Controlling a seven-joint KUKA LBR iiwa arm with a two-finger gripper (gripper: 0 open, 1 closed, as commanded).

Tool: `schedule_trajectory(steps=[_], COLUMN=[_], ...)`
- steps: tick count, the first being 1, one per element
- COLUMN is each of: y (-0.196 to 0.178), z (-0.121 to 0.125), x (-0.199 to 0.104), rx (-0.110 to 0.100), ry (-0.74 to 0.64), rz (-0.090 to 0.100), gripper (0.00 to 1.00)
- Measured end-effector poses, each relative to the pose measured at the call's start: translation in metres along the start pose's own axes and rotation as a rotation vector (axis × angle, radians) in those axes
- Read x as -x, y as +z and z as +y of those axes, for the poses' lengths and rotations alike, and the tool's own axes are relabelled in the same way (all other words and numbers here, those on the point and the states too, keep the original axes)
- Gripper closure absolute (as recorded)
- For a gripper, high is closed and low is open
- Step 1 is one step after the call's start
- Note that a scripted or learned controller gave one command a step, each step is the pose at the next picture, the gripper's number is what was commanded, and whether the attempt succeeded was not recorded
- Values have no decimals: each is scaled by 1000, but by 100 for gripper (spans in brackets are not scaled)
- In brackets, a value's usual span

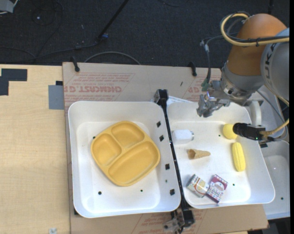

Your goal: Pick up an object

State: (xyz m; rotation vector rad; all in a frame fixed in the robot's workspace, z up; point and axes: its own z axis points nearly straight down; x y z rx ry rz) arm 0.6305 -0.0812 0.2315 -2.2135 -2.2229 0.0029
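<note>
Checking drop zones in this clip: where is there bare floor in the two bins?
Left bin: bare margins around the yellow tray, widest along the near edge. Right bin: open middle between the cone piece and corn cob. Crowded near the cartons and under the gripper.

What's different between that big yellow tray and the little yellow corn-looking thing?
The yellow tray is broad, flat and split into three compartments; the corn cob is small, slim and one solid piece. The tray lies in the left bin, the cob in the right bin, near the gripper. Both are yellow and lie untouched.
</note>
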Motion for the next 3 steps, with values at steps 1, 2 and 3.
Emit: schedule_trajectory(steps=[1, 2, 3], y=[10, -1, 4], z=[-6, -7, 0], x=[-55, -110, -174], rx=[-1, 3, 2], ry=[-1, -2, -2], rz=[0, 0, 0], gripper=[100, 100, 100])
